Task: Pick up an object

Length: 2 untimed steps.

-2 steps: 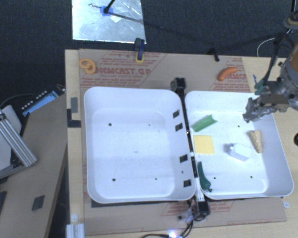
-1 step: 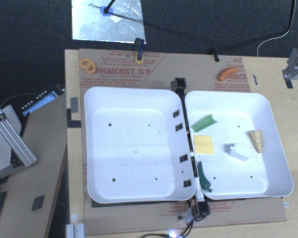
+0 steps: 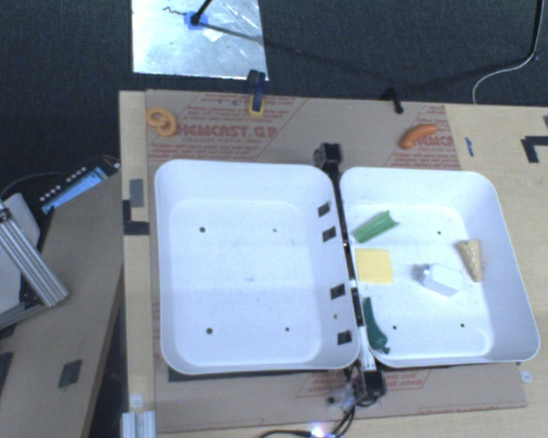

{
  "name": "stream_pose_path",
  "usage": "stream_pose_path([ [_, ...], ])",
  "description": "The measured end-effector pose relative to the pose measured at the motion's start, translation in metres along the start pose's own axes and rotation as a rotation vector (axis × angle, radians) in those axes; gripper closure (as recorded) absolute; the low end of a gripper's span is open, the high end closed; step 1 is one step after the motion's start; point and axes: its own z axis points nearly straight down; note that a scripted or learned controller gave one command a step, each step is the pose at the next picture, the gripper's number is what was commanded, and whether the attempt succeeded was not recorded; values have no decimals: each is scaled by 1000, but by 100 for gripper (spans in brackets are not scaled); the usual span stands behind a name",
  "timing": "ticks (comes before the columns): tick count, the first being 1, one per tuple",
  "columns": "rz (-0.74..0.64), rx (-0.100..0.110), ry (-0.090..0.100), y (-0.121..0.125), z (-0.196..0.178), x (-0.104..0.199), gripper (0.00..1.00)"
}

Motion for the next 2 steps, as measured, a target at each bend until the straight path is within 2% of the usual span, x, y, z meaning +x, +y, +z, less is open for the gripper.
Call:
stream_pose_path([
  [1, 3, 0, -2, 22, 0, -85, 100],
  [2, 0, 2, 2, -52, -1, -87, 100],
])
